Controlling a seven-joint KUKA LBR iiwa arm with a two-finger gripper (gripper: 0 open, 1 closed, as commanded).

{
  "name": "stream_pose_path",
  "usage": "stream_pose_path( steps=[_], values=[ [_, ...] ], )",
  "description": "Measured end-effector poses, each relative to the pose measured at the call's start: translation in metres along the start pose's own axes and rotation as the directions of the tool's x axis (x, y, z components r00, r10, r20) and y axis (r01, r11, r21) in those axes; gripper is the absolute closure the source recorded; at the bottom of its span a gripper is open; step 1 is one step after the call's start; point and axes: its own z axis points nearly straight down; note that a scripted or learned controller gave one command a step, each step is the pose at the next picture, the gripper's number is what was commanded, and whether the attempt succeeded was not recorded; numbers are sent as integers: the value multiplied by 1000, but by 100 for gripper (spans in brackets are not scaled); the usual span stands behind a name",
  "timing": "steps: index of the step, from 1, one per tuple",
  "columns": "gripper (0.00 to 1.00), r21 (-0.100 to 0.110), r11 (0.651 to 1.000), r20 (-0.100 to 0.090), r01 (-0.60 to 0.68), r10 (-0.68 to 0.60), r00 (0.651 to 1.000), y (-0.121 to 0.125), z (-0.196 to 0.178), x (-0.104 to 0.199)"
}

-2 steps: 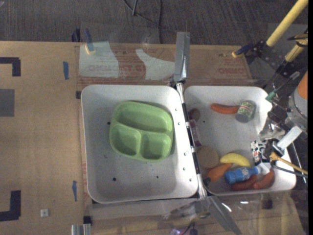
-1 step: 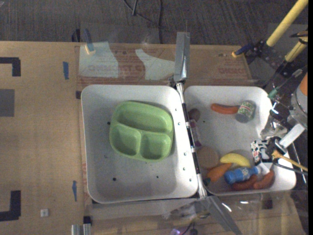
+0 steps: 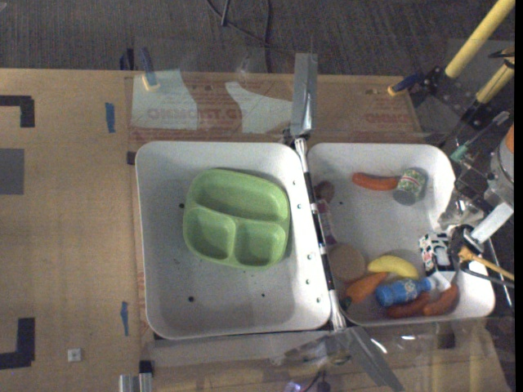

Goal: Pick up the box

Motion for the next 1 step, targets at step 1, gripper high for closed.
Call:
stream_pose_path(
  steps=[1],
  values=[
    [100,3,998,-2,-69,69,998,9,111,8]
  ],
)
